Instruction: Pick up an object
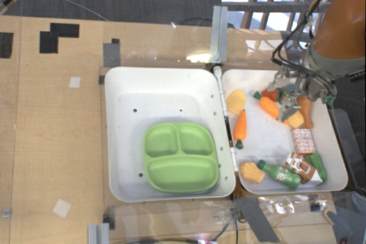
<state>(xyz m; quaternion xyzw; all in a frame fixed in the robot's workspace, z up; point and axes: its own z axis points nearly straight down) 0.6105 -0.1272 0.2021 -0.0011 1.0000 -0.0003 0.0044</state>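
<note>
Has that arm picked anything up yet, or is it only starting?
Done: the gripper is down in the right bin, among the toy carrots. In hand: nothing visibly held. Left: grasping and lifting one; the lone carrot and green bottle lie untouched.

Bright even light, bench glare, soft shadows

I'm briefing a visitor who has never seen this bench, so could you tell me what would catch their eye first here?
Probably the green divided plate, lying alone in the left bin. Next, the right bin, crowded with toy food: an orange carrot by its left wall and a green bottle near the front. The grey arm with its orange band hangs over that bin's far right corner, its gripper low among the toys.
</note>
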